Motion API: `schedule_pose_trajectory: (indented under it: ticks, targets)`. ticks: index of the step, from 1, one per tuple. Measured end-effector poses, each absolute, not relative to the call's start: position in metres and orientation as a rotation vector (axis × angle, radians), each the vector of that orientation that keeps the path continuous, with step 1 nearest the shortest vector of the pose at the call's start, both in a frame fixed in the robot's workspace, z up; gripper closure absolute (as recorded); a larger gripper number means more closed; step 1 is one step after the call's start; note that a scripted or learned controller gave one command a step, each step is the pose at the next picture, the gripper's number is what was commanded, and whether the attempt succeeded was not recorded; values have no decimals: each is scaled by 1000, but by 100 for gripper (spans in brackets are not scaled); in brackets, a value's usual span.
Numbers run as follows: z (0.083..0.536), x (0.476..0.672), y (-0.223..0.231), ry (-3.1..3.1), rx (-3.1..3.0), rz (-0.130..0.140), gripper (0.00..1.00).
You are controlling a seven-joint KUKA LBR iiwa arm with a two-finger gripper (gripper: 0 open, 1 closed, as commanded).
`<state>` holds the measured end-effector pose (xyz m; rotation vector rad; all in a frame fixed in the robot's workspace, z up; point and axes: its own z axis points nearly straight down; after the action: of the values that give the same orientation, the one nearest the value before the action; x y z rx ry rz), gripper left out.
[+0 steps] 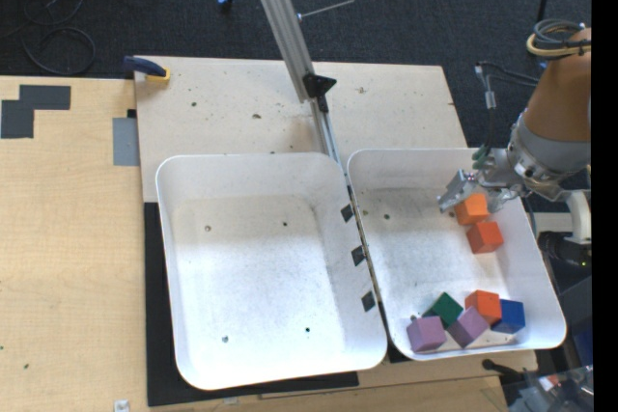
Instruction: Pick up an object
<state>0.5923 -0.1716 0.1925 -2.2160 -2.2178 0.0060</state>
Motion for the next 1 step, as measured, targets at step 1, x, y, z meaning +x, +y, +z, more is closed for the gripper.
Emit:
schedule_pose_trajectory:
  ticks: [1]
  targets:
    - [142, 598, -178, -2216, -2218, 7, 0]
